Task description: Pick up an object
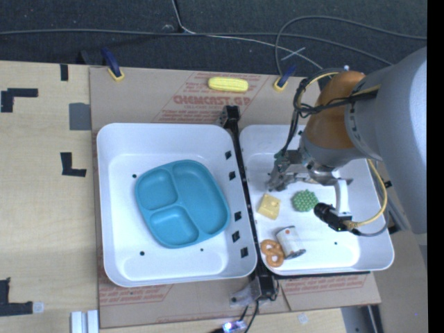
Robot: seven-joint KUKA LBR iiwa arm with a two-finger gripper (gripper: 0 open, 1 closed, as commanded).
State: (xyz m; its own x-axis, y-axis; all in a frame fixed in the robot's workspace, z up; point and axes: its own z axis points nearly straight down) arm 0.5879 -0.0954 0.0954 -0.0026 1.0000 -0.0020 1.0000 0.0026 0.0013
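Observation:
In the right bin (361, 252) lie a yellow cheese wedge (269, 205), a green bumpy ball (304, 200), a pretzel (272, 252) and a small white can (290, 241). My gripper (281, 177) hangs low over the bin's left-middle part, just above and between the cheese wedge and the green ball. Nothing shows between its fingers. The grey arm with its orange band (336, 109) reaches in from the right and hides the bin's upper right part.
The left bin (111, 144) holds a blue three-part plate (182, 202). A yellow corn cob (227, 84) lies on the cardboard behind the bins. Cables (368, 220) loop over the right bin's right side. Clamps (113, 66) sit at the board's back edge.

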